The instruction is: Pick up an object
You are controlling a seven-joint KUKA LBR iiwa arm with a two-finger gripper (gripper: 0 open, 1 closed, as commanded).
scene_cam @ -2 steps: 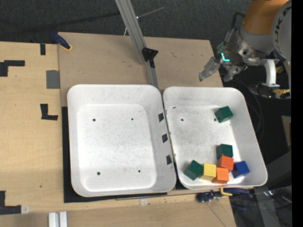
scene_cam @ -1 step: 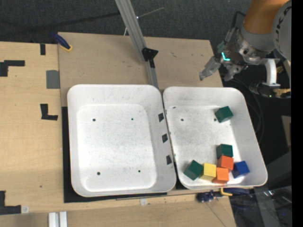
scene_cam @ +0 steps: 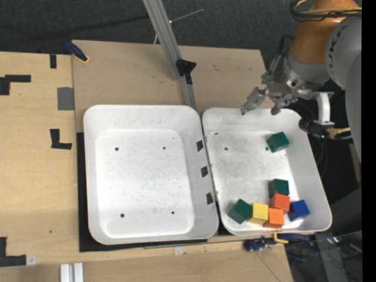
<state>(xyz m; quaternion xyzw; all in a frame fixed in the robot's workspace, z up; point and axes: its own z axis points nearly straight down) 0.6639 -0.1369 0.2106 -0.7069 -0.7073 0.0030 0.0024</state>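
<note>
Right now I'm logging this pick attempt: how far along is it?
Nothing looks done yet. The open two-finger gripper hangs over the far rim of the right white bin with nothing between its fingers. All blocks lie in that bin: a lone dark green cube nearest the gripper, and a cluster of green, yellow, orange and blue cubes at the near end. Descending, closing on a block and lifting remain.

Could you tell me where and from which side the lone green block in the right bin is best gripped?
Probably from straight above, fingers closing on two opposite side faces. The lone green block lies apart from the cluster, bare floor of the right bin all round, turned slightly askew, so the gripper should rotate to match.
</note>
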